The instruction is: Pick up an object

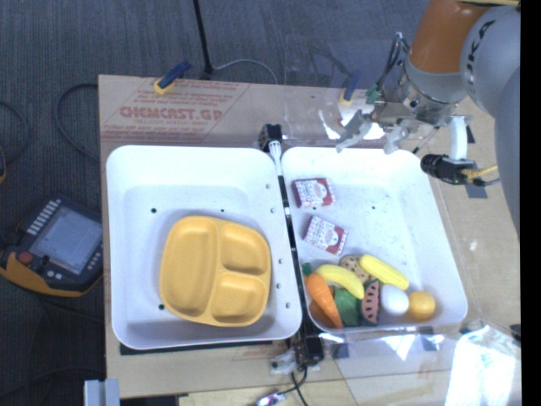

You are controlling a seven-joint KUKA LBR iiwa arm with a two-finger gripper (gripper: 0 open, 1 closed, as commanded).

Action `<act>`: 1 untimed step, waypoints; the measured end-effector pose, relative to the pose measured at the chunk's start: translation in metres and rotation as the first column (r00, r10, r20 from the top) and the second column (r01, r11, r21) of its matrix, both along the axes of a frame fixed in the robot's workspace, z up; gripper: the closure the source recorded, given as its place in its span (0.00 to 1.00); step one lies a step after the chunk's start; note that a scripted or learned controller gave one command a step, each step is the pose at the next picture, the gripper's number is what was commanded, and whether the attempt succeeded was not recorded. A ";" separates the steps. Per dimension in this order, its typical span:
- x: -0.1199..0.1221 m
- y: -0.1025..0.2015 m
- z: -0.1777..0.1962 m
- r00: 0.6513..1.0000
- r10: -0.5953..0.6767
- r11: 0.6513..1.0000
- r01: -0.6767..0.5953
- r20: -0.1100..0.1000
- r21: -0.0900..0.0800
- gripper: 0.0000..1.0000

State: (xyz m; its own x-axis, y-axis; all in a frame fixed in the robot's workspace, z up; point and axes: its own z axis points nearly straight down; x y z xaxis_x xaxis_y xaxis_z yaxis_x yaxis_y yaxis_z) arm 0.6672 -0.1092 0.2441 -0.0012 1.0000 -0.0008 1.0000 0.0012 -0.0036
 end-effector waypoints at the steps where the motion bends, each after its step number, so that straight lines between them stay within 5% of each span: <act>1: -0.054 -0.005 -0.141 0.950 0.312 0.950 -0.312 0.010 -0.003 0.00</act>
